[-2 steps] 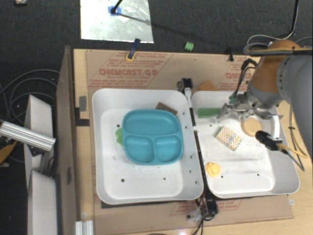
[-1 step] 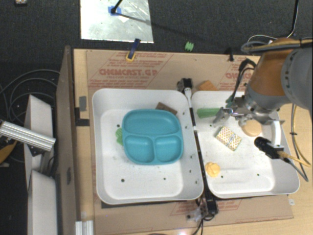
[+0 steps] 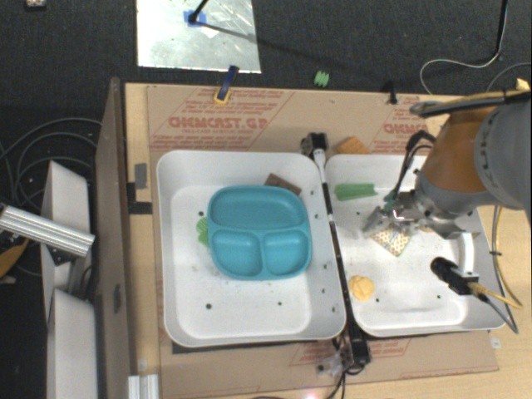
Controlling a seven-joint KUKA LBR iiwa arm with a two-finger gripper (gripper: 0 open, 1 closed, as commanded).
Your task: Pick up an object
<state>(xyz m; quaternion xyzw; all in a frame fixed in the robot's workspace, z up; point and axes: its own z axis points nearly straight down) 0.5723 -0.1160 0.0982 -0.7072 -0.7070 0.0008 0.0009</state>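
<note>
Right of centre, gripper [image 3: 397, 219] is pressing down onto patterned item [image 3: 392, 241] in right bin [image 3: 416, 310]; finger state hidden, I cannot tell; nothing lifted yet, apparently.

A robotics lab, seen from a fixed overhead camera: a grey arm [image 3: 490, 152] with an orange band reaches over a desk [image 3: 249, 119] faced with printed brown cardboard, where two shallow white bins [image 3: 179, 248] sit side by side. Dark carpet [image 3: 75, 48] surrounds the desk, strewn with loose black cables [image 3: 33, 152] off its left edge and a reflective metal sheet [image 3: 199, 23] beyond its far edge. A clamp [image 3: 224, 86] grips the desk's far edge.
</note>
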